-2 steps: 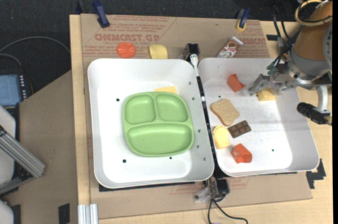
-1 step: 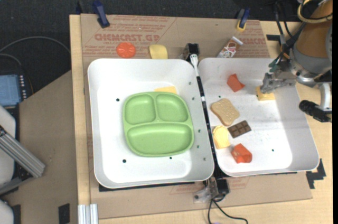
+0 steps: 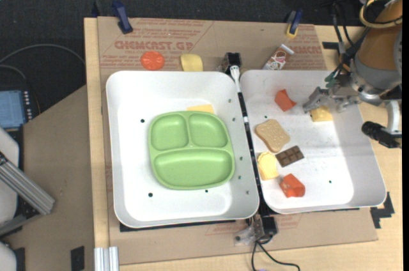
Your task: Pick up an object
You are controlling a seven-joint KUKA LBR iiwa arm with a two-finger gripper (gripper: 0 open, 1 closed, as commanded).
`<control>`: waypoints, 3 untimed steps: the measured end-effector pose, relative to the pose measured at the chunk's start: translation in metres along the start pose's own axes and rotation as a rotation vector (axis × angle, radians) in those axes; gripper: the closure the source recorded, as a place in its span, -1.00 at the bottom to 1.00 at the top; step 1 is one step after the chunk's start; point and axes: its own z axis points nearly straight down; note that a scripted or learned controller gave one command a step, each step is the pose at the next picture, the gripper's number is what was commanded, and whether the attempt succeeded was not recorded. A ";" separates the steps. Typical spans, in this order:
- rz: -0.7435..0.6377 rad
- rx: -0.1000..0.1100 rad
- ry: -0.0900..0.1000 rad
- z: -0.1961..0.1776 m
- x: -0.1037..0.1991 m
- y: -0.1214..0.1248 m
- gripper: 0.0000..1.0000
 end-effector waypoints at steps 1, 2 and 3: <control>0.000 0.002 0.013 0.022 -0.008 0.001 -1.00; -0.005 -0.005 0.009 0.007 -0.008 0.004 1.00; -0.002 0.000 0.009 0.010 -0.009 0.002 -1.00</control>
